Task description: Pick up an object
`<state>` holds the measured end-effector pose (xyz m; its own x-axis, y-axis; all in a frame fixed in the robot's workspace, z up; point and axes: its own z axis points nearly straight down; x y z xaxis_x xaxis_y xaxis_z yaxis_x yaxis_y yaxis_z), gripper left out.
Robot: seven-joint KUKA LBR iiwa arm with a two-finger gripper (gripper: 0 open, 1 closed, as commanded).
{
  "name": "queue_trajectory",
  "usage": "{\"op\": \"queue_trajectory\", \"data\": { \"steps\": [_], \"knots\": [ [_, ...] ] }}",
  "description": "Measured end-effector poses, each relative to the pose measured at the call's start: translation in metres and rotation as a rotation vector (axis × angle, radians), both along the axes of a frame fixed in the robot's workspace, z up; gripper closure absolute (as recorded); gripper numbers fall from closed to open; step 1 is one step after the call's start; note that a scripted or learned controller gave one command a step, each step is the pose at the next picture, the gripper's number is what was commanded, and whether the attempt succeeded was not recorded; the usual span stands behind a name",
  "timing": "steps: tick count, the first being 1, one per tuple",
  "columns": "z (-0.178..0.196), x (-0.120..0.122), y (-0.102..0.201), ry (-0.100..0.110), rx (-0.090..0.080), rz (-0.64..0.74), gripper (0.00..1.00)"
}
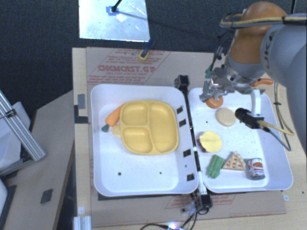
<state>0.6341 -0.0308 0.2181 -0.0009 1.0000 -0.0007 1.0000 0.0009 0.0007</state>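
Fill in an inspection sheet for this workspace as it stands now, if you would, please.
Surface: two white bins, a left bin and a right bin, on printed cardboard.
Job's things: right bin holds an orange piece, beige disc, yellow round, green piece, pizza slice and small can; left bin holds a yellow divided plate with a carrot against its left rim.
Clutter: nothing seen.
End effector: over the orange piece, at the right bin's back left corner.
Cables: thin wires at the bench's front edge.
Surroundings: shiny sheet behind the bench; metal rail at its left.
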Motion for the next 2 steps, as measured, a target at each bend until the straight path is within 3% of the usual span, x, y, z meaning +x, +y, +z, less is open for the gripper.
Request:
{"op": "queue_trajectory", "data": {
  "steps": [1, 2],
  "knots": [
    [0.014, 0.007, 0.007, -0.002, 0.001, 0.004, 1.00],
    [-0.002, 0.002, 0.001, 0.000, 0.000, 0.000, 1.00]
  ]
}}
